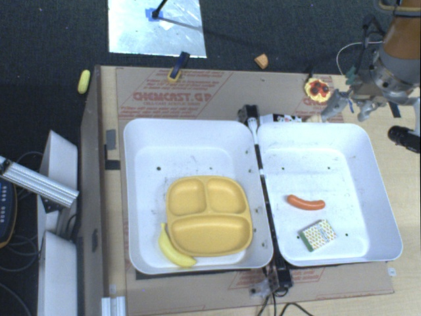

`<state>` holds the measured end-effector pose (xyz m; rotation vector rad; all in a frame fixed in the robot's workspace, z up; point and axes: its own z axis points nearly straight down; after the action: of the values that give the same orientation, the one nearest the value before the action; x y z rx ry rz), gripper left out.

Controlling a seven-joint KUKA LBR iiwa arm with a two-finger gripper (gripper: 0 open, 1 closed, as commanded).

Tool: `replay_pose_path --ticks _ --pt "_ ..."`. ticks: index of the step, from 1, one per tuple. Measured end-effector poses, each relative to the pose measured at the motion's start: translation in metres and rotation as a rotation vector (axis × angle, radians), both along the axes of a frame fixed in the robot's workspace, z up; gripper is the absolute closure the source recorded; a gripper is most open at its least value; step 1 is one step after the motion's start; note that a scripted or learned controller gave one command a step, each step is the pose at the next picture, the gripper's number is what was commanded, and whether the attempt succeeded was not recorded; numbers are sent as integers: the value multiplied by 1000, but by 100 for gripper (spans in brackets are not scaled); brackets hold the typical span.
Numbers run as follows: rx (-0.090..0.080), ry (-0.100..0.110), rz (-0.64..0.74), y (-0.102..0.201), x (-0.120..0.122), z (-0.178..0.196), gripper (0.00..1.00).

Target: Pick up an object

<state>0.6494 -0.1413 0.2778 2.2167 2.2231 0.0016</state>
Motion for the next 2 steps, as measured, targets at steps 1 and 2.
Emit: replay_pose_path --ticks 1,2 --pt "1 3 -1 27 -70 -61 0" --pt "1 4 -2 13 -116 -146 0"
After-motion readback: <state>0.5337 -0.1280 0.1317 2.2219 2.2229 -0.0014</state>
